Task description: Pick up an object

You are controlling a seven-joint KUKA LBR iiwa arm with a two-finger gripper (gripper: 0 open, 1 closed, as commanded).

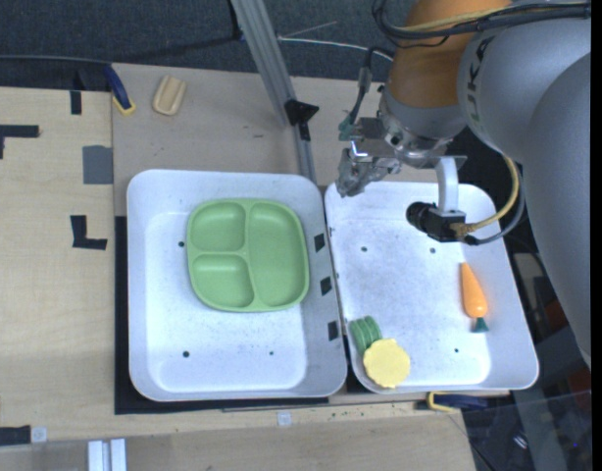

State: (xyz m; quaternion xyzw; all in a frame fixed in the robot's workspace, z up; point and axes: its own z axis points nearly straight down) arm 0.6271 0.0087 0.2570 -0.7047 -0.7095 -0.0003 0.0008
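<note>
Carrot (474, 291) lies near the right bin's (409, 263) right wall, with a yellow-green toy (379, 354) at its front edge. Tool (355, 180) hangs over the bin's back left corner; its state I cannot tell. Approach step: next, travel toward an object.

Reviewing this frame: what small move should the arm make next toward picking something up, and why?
Probably move the gripper toward the near side of the right bin and stop above the carrot. The gripper sits at the bin's far left corner with nothing between its fingers. The carrot lies alone on open floor, while the yellow and green toy is tucked against the bin's near left wall.
</note>
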